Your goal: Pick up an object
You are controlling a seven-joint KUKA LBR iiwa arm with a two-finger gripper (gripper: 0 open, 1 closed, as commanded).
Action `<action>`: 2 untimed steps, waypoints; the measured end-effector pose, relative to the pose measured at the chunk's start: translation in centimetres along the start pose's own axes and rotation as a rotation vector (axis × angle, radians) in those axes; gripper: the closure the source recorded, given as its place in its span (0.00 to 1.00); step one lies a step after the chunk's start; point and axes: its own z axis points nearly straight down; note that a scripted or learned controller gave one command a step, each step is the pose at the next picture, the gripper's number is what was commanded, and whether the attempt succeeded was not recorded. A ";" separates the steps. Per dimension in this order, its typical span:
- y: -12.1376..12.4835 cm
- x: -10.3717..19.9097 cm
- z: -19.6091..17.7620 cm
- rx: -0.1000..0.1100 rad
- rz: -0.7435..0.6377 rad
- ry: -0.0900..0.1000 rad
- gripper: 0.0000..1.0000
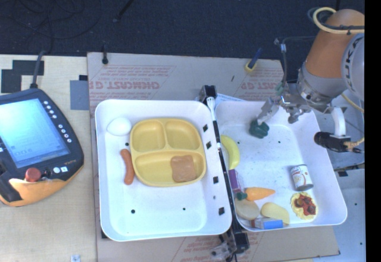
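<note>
Nearest the camera, along the front edge of the right bin (324, 153), lie a pale yellow rounded piece (274, 212) with something blue, partly hidden, beneath it, a small flat pizza-like disc (305, 205) with red topping in the front right corner, and an orange carrot (258, 193) by the divider; a small can (302, 177) with a label too small to read lies near the right rim. A yellow banana (230, 151) hugs the left rim. In the left bin (113, 195) a glossy yellow divided tray (156, 153) holds a brown toast-like slab (183, 168) in its front right compartment, a reddish sausage (127, 166) lies just beside the tray's left edge, and a white egg shape (118, 127) sits in the far left corner. Toward the right bin's far edge, the gripper (278, 110) hangs with one finger (265, 113) reaching down to a dark green lump (259, 130), its shape hard to make out; whether the fingers are spread or closed on it cannot be told. Beyond, the cardboard (155, 73) under the bins bears reversed red lettering.
</note>
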 end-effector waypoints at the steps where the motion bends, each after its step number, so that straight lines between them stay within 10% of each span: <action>1: 0.0 1.3 9.0 0.000 0.001 -0.001 0.00; 2: 0.0 -6.0 5.0 -0.001 0.002 -0.002 0.00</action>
